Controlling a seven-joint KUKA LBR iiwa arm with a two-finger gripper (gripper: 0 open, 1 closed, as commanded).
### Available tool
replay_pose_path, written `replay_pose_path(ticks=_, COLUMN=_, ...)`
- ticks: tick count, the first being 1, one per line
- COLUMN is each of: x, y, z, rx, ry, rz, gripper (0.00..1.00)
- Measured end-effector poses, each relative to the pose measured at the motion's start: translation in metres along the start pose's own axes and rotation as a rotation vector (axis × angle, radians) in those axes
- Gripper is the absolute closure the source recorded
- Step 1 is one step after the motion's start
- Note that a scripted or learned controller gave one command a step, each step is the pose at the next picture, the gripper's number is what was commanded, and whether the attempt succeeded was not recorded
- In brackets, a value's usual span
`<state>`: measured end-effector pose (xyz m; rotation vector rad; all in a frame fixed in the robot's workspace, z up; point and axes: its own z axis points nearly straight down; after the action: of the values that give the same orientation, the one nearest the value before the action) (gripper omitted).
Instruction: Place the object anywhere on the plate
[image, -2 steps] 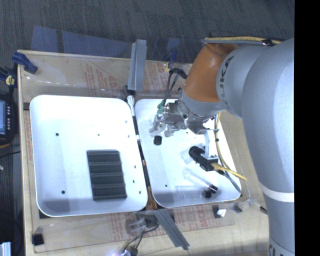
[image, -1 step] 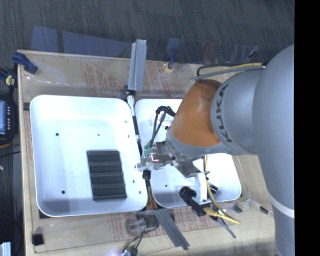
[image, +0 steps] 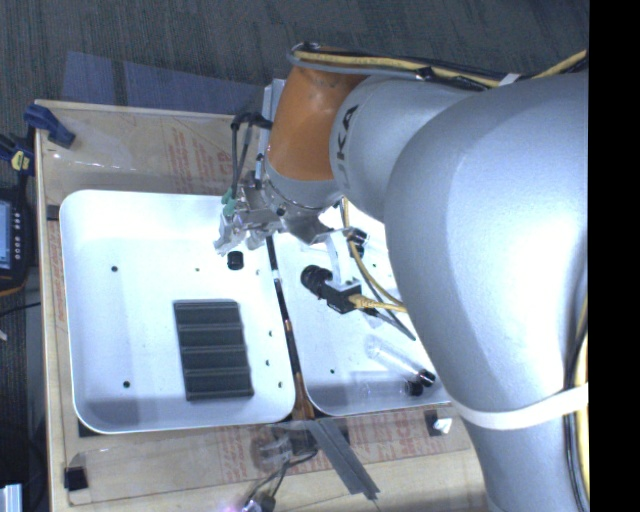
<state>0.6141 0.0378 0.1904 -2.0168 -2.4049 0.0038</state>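
A dark grey ribbed plate (image: 212, 350) lies flat in the left bin (image: 100, 300), toward its front middle. My gripper (image: 233, 235) hangs over the far right part of that bin, close to the wall between the two bins. A small black round object (image: 235, 261) sits directly under the gripper's tip, on or just above the bin floor; I cannot make out whether it is gripped. The plate is a good way in front of the gripper, with bare bin floor between them.
The right bin (image: 340, 395) holds a clear, hard-to-read item (image: 385, 351) and a small black piece (image: 418, 385) near its front. The arm's big grey body covers most of that bin. A blue clamp (image: 45, 122) sits at the bench's far left corner.
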Motion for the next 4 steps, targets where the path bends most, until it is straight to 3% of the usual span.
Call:
replay_pose_path(ticks=1, x=0.066, y=-0.097, z=0.000, rx=0.003, ry=0.000, rz=0.205, gripper=1.00)
replay_pose_path(ticks=2, x=0.131, y=-0.099, z=0.099, rx=0.003, ry=-0.002, rz=0.291, gripper=1.00)
replay_pose_path(ticks=3, x=0.080, y=-0.052, z=0.098, rx=0.002, ry=0.007, rz=0.074, gripper=1.00)
replay_pose_path(ticks=4, x=0.087, y=-0.103, z=0.098, rx=-0.009, ry=-0.002, rz=-0.394, gripper=1.00)
